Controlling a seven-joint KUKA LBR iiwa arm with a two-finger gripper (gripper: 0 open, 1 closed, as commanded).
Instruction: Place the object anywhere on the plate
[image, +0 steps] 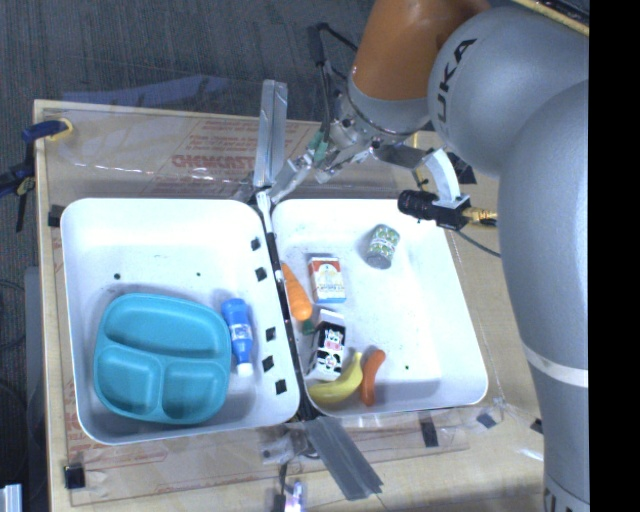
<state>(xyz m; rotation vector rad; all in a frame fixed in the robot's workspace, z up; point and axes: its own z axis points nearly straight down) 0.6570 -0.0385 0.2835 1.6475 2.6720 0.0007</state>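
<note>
We are looking down on a wooden tabletop (150, 125) carrying two shallow white plastic bins side by side. The large grey arm with an orange band (500, 120) is reaching in from the right and hanging over the far edge of the bins, with its gripper (325, 155) sitting above the rim near the divider; we cannot tell how the gripper is set, and we are seeing nothing carried in it.

In the left bin (150, 230), a blue plastic plate with three compartments (160, 355) is lying bare, and a small blue and white bottle (238, 335) is lying just beside its right edge.

In the right bin (420, 320), we are seeing a small round tin (381, 245), a small white carton (327, 279), an orange carrot (297, 293), a black and white carton (329, 350), a yellow banana (338, 384) and an orange-red sausage shape (371, 374).

We are judging that the task is barely begun: picking, carrying across and setting down are all left.
</note>
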